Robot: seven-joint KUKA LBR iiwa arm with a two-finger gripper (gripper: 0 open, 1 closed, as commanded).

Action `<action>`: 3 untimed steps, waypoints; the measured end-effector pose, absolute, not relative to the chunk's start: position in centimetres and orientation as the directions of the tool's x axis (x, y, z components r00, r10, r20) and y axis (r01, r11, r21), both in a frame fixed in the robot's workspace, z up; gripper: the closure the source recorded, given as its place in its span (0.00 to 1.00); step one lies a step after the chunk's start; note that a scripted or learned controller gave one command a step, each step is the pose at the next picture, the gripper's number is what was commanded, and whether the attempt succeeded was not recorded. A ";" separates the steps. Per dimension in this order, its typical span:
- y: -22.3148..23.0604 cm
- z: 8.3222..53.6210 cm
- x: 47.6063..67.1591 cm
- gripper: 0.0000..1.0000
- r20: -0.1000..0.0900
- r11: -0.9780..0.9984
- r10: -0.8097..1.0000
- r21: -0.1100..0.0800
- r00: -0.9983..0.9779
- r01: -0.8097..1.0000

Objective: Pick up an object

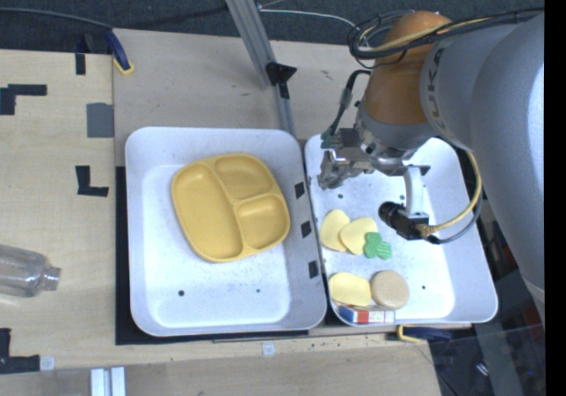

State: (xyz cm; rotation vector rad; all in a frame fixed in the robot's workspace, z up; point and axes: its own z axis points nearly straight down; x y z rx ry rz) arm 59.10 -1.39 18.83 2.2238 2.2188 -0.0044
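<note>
My gripper [333, 170] hangs over the upper left part of the right bin [460, 297], under the grey arm with its orange band. Below it in that bin lie two pale yellow chip-like pieces [347, 232], a small green piece [378, 247], another yellow piece [350, 289] and a tan round piece [389, 289]. A red, white and blue item [364, 316] lies at the bin's front edge. The gripper stands above and apart from the yellow pieces, and nothing shows between its fingers.
The left bin [150, 209] holds a yellow three-compartment plate [230, 206]. A slanted metal bar [248, 14] crosses the back of the bench. A clear plastic bottle [25, 272] lies at the far left. A black cable loops along the arm.
</note>
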 end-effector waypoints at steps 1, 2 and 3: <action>0.5 18.8 56.0 1.00 -0.001 0.001 1.000 -0.005 -0.001 1.000; 1.6 25.4 55.3 1.00 0.001 0.003 1.000 0.004 -0.003 1.000; 2.5 18.4 55.0 1.00 -0.001 0.002 1.000 -0.009 -0.002 1.000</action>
